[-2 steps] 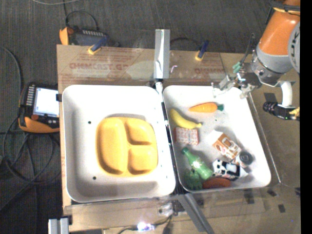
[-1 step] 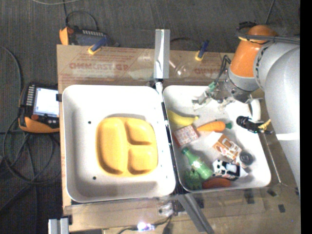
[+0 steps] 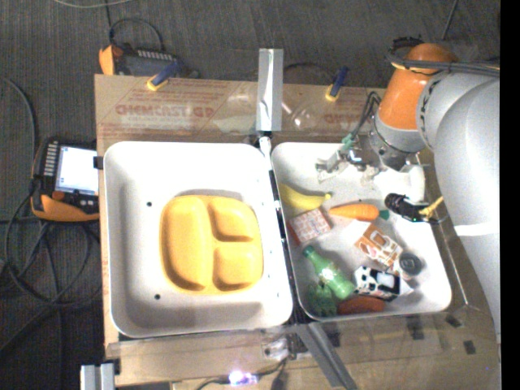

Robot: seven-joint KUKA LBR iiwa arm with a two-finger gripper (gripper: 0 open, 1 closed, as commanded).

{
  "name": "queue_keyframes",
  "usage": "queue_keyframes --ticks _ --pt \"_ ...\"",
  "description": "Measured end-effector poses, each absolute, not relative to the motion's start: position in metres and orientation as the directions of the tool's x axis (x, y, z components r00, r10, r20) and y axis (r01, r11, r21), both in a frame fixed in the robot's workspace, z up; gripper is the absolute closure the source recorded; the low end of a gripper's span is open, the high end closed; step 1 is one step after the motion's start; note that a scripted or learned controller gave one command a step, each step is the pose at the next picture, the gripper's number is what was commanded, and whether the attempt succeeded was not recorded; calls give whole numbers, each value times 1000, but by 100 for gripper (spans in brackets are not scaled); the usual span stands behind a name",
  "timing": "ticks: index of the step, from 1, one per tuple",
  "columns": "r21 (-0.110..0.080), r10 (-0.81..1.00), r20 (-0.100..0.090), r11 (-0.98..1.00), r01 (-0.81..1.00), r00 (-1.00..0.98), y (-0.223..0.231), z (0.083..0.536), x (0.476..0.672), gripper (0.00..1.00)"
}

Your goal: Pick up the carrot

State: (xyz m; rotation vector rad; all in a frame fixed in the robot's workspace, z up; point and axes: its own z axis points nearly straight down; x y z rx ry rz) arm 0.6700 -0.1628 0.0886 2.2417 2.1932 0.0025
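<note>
The carrot point(image 3: 356, 211) is orange and lies on its side in the middle of the right bin point(image 3: 443, 299), pointing left to right. My gripper point(image 3: 343, 161) hangs over the far part of that bin, a short way behind the carrot and slightly left of it, not touching it. Nothing shows in its grasp.
A banana point(image 3: 301, 197) lies just left of the carrot, with a red-checked packet point(image 3: 310, 226) below it. Nearer the front are a green bottle point(image 3: 329, 273), an orange box point(image 3: 379, 246), a black-and-white toy point(image 3: 375, 281) and a red item point(image 3: 361, 305). The left bin point(image 3: 130, 299) holds a yellow divided tray point(image 3: 213, 242).
</note>
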Motion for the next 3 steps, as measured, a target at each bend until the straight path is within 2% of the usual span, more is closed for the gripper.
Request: queue_keyframes --ticks 1,2,3 --pt "7 1000 -4 0 1000 1 -188 89 622 0" --pt "11 1000 -5 0 1000 0 -188 99 623 100" --pt "-2 993 -1 -118 993 118 -147 194 586 100"
